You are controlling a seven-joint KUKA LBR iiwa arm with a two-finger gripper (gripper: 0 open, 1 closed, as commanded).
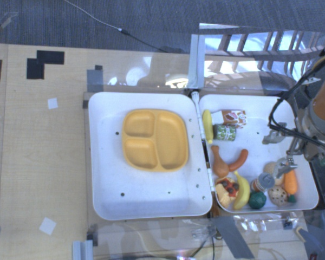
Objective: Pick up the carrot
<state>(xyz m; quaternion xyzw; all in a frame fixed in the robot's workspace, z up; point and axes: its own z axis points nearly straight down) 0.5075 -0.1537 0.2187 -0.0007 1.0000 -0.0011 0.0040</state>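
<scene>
Half-hidden carrot [291,182] under pincer [284,167]

Arm: enters from the right edge of the view, grey body with an orange band above the wrist, black cables looping along its left side.
Wrist: angled downward and to the left, metal fittings showing below the band.
Claw [284,168]: low at the right side of the scene, pointing down, its grey metal tip at the lower end of the wrist.
Claw state: cannot be made out from this slanted view.
</scene>
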